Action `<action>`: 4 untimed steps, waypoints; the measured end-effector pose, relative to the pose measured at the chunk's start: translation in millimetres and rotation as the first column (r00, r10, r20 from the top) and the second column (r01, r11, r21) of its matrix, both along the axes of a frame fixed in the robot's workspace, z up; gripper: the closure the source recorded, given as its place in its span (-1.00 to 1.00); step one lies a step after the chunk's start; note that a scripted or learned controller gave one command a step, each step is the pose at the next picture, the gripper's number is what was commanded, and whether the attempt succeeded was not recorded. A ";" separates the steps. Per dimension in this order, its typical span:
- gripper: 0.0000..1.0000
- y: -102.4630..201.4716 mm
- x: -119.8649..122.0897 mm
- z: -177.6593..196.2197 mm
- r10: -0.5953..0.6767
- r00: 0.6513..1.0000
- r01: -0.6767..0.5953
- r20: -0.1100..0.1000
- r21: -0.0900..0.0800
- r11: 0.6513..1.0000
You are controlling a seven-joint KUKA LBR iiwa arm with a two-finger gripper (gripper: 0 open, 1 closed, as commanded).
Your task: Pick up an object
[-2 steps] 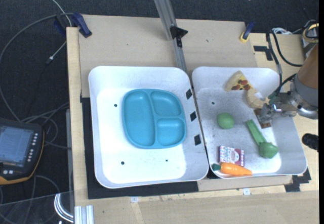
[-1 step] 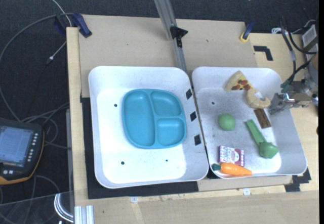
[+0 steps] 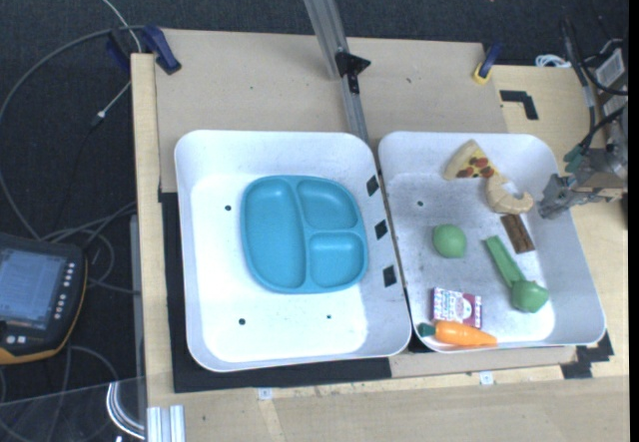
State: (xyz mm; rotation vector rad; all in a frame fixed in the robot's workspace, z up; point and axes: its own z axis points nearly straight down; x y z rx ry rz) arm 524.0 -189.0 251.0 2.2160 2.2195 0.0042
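On my screen: two shallow white bins side by side on the wooden bench [image 3: 439,81]. Left white bin [image 3: 200,260]: one turquoise divided plastic plate [image 3: 303,232], lying flat. Right white bin [image 3: 569,260]: a toy pizza slice [image 3: 471,162] at the far end; a pale beige bread-like piece [image 3: 506,197] just beside it; a brown chocolate-bar-like stick [image 3: 516,230] touching or nearly touching that piece; a green ball [image 3: 449,240] mid-bin; a green long-handled scoop-shaped toy [image 3: 516,275], long axis running slantwise from mid-bin toward the near right corner; a small pink-and-white printed carton [image 3: 456,306]; an orange toy carrot [image 3: 465,334] at the near rim, lying crosswise. The dark pincer [image 3: 555,197] sits at the right rim of the right bin; I cannot tell how far apart it stands, and I see nothing in its hold. Nearest candidate, as I judge it: the beige piece, lying just to the pincer's left in this view, further into the bin, with the brown stick just nearer the camera. The coming move would call for a short reach inward and down.
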 end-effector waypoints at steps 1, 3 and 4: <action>1.00 42.7 28.5 -9.9 0.003 1.000 -0.003 -0.002 0.001 1.000; 1.00 133.3 64.4 -25.2 0.002 1.000 -0.002 -0.003 0.001 1.000; 1.00 177.6 84.0 -31.6 0.004 1.000 -0.004 -0.003 0.003 1.000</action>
